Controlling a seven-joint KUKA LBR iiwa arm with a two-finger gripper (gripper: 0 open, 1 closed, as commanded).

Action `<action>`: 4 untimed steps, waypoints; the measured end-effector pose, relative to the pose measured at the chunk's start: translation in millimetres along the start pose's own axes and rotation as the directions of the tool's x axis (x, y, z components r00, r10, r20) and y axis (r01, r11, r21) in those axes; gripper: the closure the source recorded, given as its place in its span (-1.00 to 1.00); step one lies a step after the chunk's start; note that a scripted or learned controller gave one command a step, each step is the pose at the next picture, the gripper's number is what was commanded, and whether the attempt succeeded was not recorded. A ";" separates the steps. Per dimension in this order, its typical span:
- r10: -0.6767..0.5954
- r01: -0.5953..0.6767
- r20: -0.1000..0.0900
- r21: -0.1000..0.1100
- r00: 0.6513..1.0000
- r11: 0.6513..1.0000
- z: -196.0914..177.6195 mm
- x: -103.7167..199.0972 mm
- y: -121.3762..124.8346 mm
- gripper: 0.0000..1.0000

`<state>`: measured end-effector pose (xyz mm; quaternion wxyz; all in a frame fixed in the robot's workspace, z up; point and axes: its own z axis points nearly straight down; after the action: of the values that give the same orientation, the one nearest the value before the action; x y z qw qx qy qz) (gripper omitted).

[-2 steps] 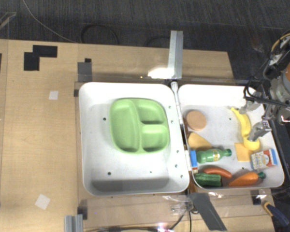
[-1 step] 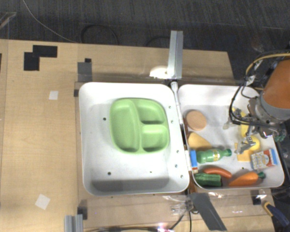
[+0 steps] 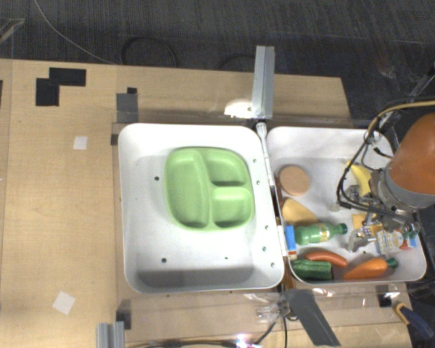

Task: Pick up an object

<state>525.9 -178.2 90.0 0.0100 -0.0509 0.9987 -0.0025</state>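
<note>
A green bottle [image 3: 316,233] lies on its side (white cap rightward) in the right bin [image 3: 315,145], above a carrot [image 3: 365,269].

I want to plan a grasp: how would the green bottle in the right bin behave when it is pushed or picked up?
The green bottle lies on its side, so a sideways push would probably roll it. It looks like smooth, rigid plastic, so it may slip between the fingers but should hold its shape. The orange carrot and yellow wedge lie close by, so it might bump them.

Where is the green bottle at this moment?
The green bottle lies on its side in the right bin, near its front, just above the red pepper and below the round brown disc.
</note>
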 end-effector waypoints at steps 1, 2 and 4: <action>-0.305 0.305 -0.010 -0.008 0.952 0.952 -48.3 -19.9 -29.7 -1.00; -0.259 0.259 -0.005 -0.003 0.966 0.966 1.1 -9.3 -28.6 -1.00; -0.274 0.274 0.003 0.003 0.962 0.962 -1.7 -3.3 83.6 -1.00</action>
<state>520.6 -94.7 91.3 0.0112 -0.1888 0.9819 -0.0049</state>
